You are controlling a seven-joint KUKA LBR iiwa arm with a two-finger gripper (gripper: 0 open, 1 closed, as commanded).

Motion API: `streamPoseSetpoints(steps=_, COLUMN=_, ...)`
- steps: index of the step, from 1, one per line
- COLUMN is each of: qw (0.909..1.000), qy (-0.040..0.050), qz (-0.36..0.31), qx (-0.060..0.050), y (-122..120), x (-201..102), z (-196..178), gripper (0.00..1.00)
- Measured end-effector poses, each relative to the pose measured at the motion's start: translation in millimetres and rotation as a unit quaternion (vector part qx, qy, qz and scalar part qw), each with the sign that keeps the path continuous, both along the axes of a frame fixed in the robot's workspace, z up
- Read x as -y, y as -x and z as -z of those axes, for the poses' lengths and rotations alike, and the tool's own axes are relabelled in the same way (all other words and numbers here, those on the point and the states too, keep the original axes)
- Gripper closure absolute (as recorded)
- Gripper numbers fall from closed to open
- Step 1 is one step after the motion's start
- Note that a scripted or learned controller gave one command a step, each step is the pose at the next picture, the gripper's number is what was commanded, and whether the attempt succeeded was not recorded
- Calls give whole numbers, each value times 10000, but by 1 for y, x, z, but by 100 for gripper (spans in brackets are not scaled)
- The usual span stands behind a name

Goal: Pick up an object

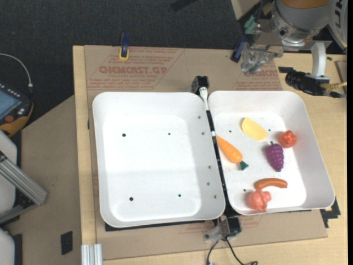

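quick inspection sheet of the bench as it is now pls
surface: brown board bearing left bin and right bin
job's things: carrot, yellow piece, tomato, grapes, sausage, pink piece, all in the right bin
clutter: blue-yellow clamp on the board's far edge
grippers: gripper above the board beyond the right bin, holding nothing
cables: black cable at near edge
surroundings: dark floor, metal rail on the left

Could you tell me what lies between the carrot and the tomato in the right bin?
In the camera view, the grapes lie between the carrot and the tomato.
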State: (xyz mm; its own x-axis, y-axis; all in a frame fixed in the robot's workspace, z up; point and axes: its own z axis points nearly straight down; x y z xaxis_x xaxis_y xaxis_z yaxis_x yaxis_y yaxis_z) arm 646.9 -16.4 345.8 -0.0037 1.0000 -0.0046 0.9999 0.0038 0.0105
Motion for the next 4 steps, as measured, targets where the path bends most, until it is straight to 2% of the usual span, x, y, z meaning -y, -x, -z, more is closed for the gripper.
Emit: streamPoseSetpoints(steps=4, qw=10000, qy=29, qz=-15, qx=65, y=-2, x=-1, z=-42, gripper=100)
